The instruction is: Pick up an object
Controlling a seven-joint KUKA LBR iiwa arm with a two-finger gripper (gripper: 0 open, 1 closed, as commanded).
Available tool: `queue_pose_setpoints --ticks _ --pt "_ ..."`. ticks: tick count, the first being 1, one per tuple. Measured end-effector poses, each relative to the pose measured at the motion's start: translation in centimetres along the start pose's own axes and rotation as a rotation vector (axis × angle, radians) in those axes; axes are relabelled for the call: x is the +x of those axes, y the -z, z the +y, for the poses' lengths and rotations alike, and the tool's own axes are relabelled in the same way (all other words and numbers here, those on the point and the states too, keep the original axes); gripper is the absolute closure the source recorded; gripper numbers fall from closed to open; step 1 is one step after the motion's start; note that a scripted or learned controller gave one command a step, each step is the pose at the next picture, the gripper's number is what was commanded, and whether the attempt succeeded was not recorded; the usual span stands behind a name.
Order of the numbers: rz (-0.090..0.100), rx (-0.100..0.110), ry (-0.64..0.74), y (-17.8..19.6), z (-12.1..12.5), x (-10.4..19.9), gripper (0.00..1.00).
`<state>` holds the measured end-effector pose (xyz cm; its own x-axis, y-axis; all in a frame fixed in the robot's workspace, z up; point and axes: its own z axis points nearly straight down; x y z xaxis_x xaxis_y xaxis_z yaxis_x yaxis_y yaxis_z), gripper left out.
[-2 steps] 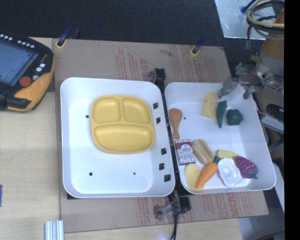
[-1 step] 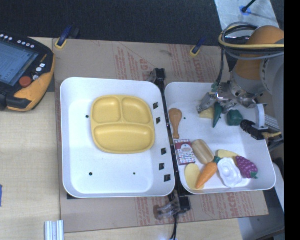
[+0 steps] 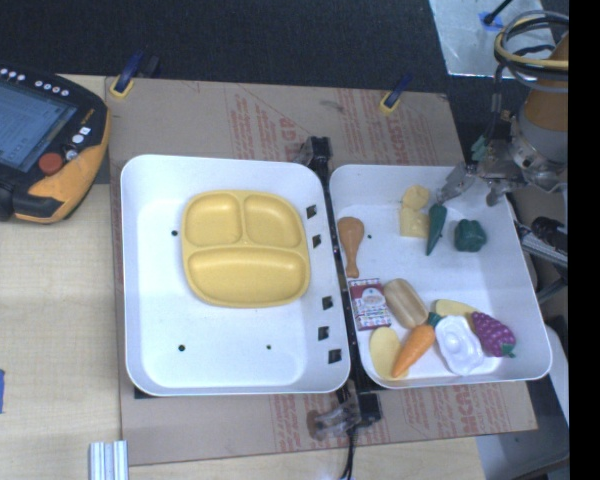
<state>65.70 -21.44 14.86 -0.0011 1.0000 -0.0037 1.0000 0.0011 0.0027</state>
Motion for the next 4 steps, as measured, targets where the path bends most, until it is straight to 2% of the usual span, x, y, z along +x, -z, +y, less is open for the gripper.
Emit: queue_pose_setpoints --ticks 1,2,3,4 --pt "0.006 0.016 0.001 -5.0 -8.5 0.3 0.00" --pt "0.002 0.000 0.007 -5.6 -1.1 5.8 0.00" --pt "0.002 0.003 0.002 -5.6 0.0 3.4 0.00" --pt "0.004 0.010 0.002 -5.7 -4.0 3.2 0.00"
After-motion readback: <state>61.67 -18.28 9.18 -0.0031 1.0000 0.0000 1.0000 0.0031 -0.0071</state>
